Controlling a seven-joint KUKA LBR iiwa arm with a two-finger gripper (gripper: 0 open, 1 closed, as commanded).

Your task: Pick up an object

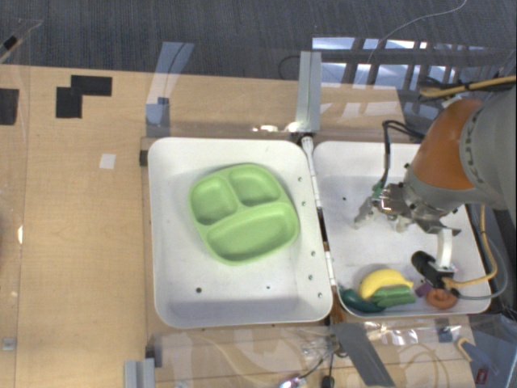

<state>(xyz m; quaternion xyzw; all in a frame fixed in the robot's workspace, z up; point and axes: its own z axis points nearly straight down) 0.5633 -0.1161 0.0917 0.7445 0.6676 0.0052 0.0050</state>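
Observation:
My gripper (380, 218) hangs over the middle of the right bin (347, 176), its fingers spread open with nothing between them and bare bin floor below. A yellow banana (386, 281) lies at the bin's front edge, below and slightly right of the gripper. A dark green vegetable-shaped toy (378, 299) rests against the banana's front side. A small orange-brown round object (441, 298) sits in the front right corner. The gripper touches none of these.
The left bin (174, 241) holds a light green divided plate (242, 211) at its centre. A metal divider (317, 208) runs between the two bins. The grey and orange arm (460, 152) covers the right bin's right side.

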